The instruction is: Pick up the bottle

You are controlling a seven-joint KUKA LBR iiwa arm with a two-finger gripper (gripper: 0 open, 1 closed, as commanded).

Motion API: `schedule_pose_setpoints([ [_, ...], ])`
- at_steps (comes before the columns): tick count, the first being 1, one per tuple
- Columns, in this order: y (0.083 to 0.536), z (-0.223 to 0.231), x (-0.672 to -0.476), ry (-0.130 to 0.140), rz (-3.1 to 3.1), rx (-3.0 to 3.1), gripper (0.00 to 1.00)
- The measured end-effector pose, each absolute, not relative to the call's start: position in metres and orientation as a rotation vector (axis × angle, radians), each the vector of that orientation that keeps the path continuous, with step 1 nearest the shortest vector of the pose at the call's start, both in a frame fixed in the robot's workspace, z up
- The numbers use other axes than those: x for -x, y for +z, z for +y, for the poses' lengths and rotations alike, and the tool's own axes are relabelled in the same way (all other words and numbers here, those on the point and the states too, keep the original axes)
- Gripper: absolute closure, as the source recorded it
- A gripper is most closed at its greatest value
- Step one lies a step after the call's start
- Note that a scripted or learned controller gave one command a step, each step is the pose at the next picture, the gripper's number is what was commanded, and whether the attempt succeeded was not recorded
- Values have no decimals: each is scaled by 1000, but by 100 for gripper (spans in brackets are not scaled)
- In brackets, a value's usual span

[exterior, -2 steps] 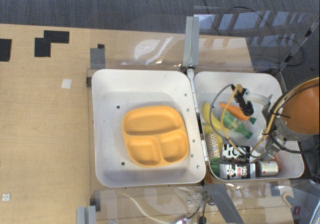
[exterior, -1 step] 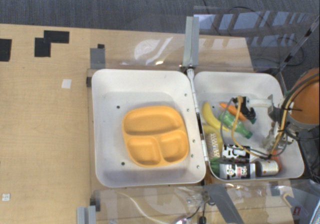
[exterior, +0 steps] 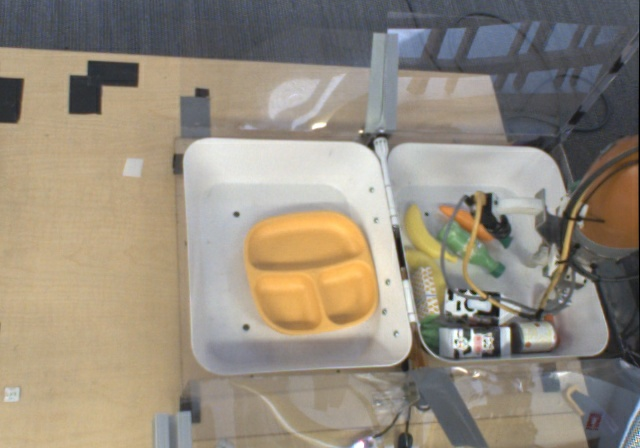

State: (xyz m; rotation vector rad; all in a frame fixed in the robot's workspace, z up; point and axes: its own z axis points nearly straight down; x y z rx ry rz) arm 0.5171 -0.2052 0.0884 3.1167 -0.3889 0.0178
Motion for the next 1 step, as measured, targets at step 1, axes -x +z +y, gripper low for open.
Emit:
schedule_pose_setpoints([
  [1,89,-138,-516,17,-342,-3125,0],
])
